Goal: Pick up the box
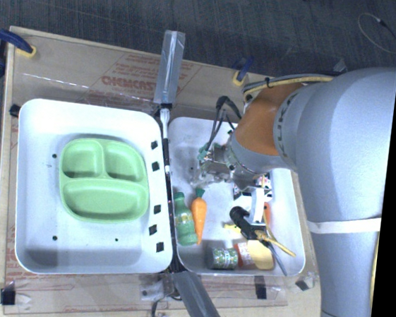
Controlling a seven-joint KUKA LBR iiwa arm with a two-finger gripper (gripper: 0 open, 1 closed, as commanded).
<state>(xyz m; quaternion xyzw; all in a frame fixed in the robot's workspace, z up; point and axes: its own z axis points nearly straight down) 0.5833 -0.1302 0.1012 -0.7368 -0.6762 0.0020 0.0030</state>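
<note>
A small red and yellow box (253, 254) lies at the front right of the right bin (186, 135), next to a dark can (223, 257). My gripper (209, 168) is low in the back half of that bin, up and to the left of the box and apart from it. The grey arm with its orange band (262, 122) comes in from the right and hides the bin's far right side. I see nothing held at the gripper.
A green bottle (184, 220) and an orange carrot (198, 217) lie side by side near the right bin's left wall. A white and red item (263, 195) sits under the wrist. The left bin (39, 122) holds a green divided plate (103, 179).
</note>
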